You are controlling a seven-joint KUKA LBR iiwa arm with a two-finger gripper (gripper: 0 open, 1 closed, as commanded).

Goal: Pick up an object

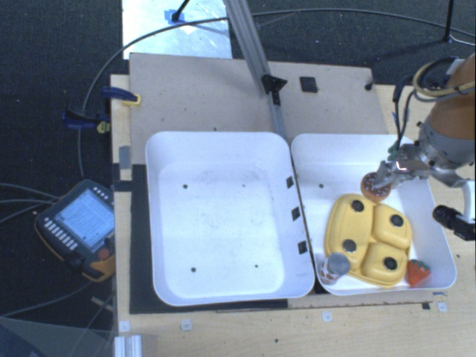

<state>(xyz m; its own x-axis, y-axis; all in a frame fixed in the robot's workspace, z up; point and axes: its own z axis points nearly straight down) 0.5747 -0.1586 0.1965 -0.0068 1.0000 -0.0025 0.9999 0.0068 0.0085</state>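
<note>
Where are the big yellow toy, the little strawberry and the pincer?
yellow toy point(370, 241): camera view, middle of its top.
strawberry point(418, 272): camera view, its red body.
pincer point(387, 175): camera view, at its fingertips, above a small round brown thing point(375, 187).

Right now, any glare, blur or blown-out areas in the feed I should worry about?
Camera view: the white bins are bright and nearly blown out, with little surface detail; the claw and arm at the right edge look soft and blurred; a glaring pale patch sits on the floor up top; the yellow tray, the brownish round object by the claw and the strawberry-like toy read clearly.
</note>
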